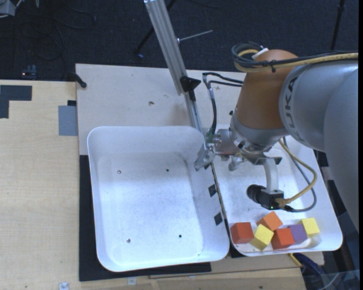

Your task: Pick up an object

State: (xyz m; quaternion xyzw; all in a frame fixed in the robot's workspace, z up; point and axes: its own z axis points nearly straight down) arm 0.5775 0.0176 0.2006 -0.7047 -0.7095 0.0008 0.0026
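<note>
The blocks sit huddled at the near end of the right bin (239,205): a red block (242,232) at the cluster's left edge, an orange block (270,221) behind it, with yellows and a purple one alongside. The gripper (227,153) hangs well up the bin from them, close to the wall shared with the left bin (109,162). Whether it is open or closed, I cannot tell. I'd go for the red block, whose left side looks free, and come straight down.

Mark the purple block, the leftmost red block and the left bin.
purple block (298,232), camera view, visible top face.
leftmost red block (242,232), camera view, top face.
left bin (145,210), camera view, bare floor.
</note>
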